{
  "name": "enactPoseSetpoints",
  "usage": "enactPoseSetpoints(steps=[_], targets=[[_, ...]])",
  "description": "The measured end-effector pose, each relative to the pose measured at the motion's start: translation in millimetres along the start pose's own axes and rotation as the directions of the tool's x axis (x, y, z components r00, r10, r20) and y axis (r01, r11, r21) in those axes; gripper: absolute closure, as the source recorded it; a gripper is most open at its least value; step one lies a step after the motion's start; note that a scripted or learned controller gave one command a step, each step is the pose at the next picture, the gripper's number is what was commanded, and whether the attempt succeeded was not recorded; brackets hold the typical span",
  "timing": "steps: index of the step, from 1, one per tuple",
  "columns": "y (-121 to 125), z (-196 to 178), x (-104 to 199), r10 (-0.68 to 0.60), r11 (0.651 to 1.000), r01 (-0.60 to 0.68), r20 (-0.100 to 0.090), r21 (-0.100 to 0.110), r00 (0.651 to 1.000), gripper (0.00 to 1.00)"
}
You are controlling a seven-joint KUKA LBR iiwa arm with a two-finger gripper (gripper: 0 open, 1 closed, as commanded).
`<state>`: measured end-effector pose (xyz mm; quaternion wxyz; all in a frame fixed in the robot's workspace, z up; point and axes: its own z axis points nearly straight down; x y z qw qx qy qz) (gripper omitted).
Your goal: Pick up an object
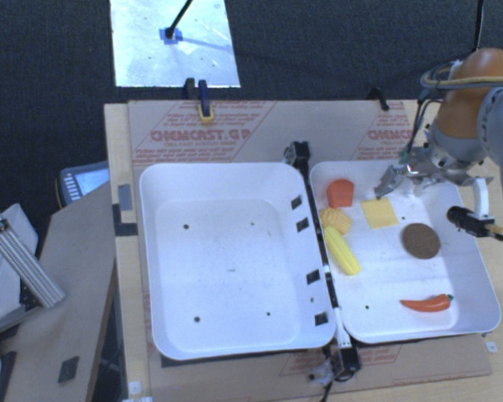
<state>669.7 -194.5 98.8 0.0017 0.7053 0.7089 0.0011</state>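
Yellow square block: the candidate object nearest the tool, lying flat in the upper middle of the right bin, just beside and below the gripper. Camera view, right bin contents: a red-orange block at the top left, near the divider; under it a yellow ridged piece and a corn cob, the cob lying at a slant along the bin's left wall; a brown round disc right of centre; a red chilli pepper low in the bin, well apart from the rest. Items lie loose and separated, which likely leaves finger room around each. Left bin: white floor with small holes. Arm: enters from the right, orange band uppermost, wrist tilted down over the right bin's upper edge, apparently so the tool can descend on the yellow square. Gripper condition: metal fingers seem parted and point toward that square, with nothing between them, though at this small size the gap is hard to confirm. Status, as judged: approach under way, no object lifted.
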Motion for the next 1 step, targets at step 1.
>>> enactPoseSetpoints(steps=[1], targets=[[0.1,-14.0,10.9,0.000,1.000,0.000,0.000,0.000,1.000,0.00]])
